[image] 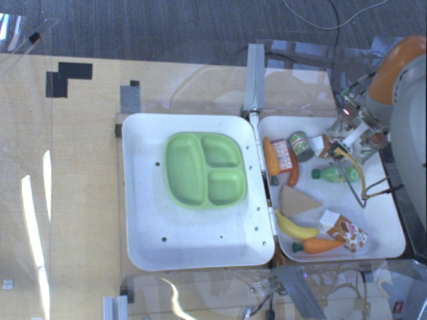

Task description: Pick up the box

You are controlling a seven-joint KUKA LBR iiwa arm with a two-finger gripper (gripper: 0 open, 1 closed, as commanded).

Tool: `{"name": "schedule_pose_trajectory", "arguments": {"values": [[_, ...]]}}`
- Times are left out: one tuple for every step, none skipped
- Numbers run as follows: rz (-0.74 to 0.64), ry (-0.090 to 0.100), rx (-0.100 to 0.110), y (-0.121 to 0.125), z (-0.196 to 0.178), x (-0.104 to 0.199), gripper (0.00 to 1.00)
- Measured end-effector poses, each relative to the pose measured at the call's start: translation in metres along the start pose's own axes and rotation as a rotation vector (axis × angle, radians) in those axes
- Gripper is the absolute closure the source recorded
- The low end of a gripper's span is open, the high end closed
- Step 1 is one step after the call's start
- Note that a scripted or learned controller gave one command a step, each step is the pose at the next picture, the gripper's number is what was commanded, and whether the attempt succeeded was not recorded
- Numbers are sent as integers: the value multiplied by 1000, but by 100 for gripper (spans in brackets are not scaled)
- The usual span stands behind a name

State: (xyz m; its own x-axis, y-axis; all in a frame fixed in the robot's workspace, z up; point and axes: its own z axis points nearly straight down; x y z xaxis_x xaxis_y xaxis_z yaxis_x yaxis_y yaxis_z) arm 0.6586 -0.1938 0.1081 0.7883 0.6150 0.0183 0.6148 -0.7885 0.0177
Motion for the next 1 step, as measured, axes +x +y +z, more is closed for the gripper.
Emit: {"name": "schedule_pose_trajectory", "arguments": {"values": [[-86, 8, -16, -61, -3, -8, 0]]}}
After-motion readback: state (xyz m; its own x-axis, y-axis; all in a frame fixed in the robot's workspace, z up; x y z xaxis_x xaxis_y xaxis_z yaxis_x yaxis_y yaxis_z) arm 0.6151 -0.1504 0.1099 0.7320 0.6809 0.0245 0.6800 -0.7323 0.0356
